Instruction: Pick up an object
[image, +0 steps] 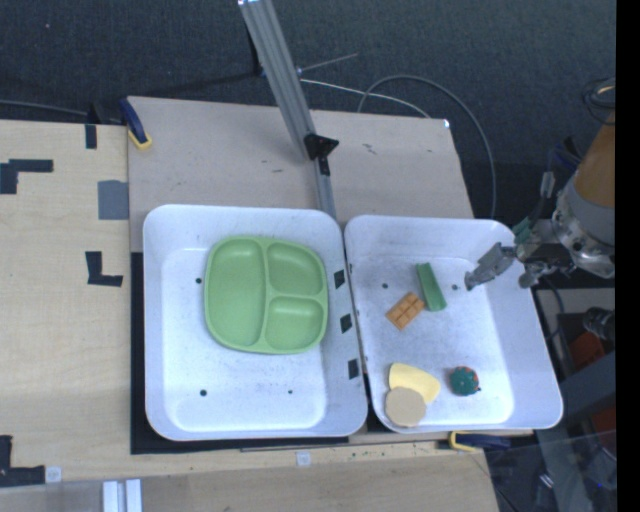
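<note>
On the counter (240, 150), the left bin (170, 400) holds a green divided plate (266, 295), lying flat; the right bin (520, 395) holds a green bar (431, 286) touching a tan waffle piece (405, 311), with a yellow wedge (417, 380) and tan disc (405, 406) near its front edge, a small green and red ball (463, 381) just beside them. The jaws (488, 268) hang over that bin's right rim, above and apart from every object; whether they stand apart or together I cannot tell.
</note>
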